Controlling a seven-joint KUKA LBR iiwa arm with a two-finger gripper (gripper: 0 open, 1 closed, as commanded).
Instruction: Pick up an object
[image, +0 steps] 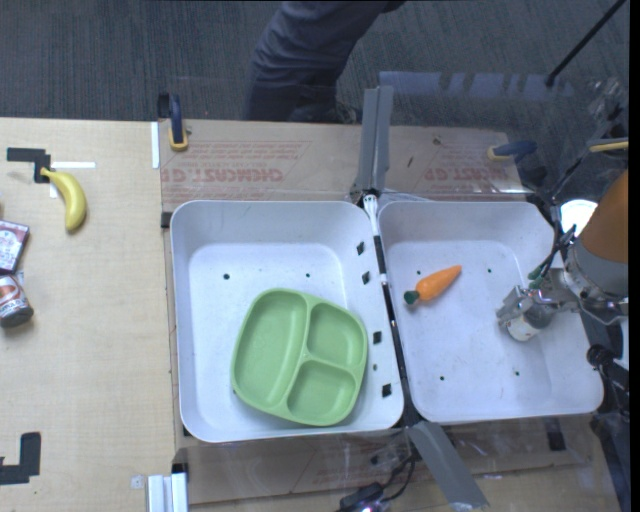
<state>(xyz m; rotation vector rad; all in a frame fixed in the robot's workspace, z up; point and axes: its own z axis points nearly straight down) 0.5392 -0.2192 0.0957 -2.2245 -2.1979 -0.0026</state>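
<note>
Two white bins sit side by side on the tabletop (80, 400). The left bin (200, 240) holds a green divided plate (300, 357) with three compartments, lying slightly rotated toward the bin's lower middle. The right bin (470, 390) holds a toy carrot (434, 284), orange body with a green top, lying on the bin floor in the upper left part, green end pointing lower left, tip pointing upper right.

The arm (605, 240) enters from the right edge; the orange band is visible above the wrist. The tool (524, 318) is low over the right side of the right bin, well apart from the carrot. Tool state: cannot tell whether it is wide or narrow, as the tip reads as a blurred grey and white mass. Nothing can be made out between its tips.

Outside the bins, on the wooden tabletop at left: a banana (70, 198) near the upper left, and below it at the left edge a packet (10, 245) and a can (14, 303); their labels are too small to read.

Cardboard (250, 165) lies under the bins along the far side, with red printed lettering seen upside down and mirrored; not legible with confidence. A blue clamp (174, 122) sits at the cardboard's upper left corner.
</note>
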